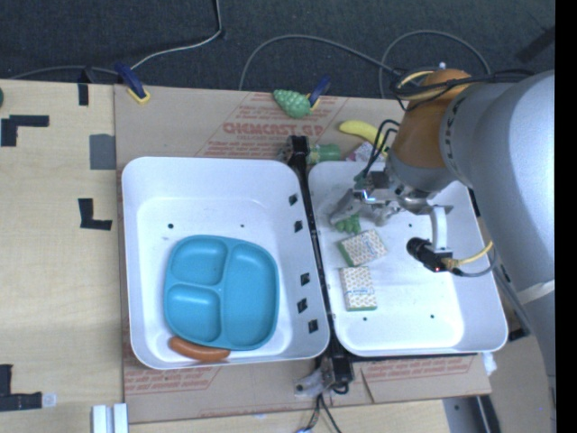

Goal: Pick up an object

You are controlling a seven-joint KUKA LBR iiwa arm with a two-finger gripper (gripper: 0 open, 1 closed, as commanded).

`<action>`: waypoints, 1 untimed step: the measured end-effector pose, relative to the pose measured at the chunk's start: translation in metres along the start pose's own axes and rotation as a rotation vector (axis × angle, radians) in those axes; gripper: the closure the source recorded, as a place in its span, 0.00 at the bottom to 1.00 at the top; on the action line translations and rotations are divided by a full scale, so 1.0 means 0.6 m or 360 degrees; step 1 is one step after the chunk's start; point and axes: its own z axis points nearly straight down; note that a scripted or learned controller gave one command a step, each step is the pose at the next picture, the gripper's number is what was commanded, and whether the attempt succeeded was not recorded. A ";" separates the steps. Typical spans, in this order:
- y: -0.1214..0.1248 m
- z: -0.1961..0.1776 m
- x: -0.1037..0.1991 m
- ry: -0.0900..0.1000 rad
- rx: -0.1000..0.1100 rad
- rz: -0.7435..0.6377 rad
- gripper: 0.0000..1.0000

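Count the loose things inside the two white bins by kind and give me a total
Blue divided plate: 1
Orange sausage: 1
Patterned square packets: 2
Small green item under the claw: 1
Total: 5

Two white bins point(144, 242), smooth moulded plastic, slight sheen. Blue divided plate point(221, 291), glossy plastic. Orange sausage point(198, 350), smooth, shiny. Two small patterned packets point(359, 287), matt, paper-like. Brown cardboard sheet point(180, 124) on worktop point(45, 278), matt, printed red. Arm point(514, 170): grey casing smooth and satin, orange band glossy. Tool point(361, 207): dull grey metal by the look. Dark floor point(108, 16), rough, carpet-like.
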 end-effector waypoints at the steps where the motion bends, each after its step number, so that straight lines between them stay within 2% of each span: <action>1: 0.000 -0.016 -0.001 -0.0003 -0.0002 0.0000 1.00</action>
